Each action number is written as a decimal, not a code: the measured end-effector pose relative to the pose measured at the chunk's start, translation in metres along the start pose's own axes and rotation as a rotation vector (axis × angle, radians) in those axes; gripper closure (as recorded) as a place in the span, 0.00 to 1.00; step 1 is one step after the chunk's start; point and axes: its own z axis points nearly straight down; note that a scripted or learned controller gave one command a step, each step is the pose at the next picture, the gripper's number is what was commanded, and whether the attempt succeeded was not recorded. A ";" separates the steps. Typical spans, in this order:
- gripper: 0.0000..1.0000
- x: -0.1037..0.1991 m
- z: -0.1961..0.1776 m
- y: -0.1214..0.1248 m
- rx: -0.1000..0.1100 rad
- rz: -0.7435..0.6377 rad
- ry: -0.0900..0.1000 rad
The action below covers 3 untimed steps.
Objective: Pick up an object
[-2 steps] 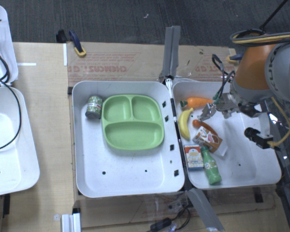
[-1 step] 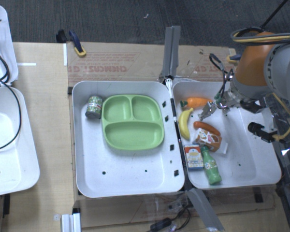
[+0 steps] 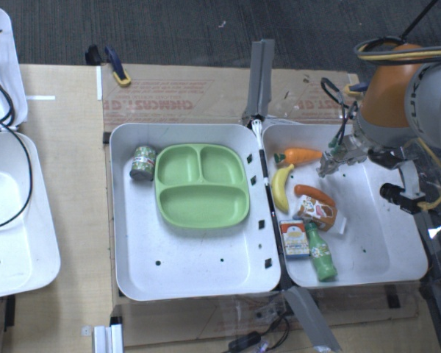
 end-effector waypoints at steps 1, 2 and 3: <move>0.00 0.000 0.000 0.000 0.000 0.000 0.000; 0.00 0.028 0.010 0.039 0.003 -0.085 0.001; 1.00 0.027 0.000 0.040 0.001 -0.085 -0.001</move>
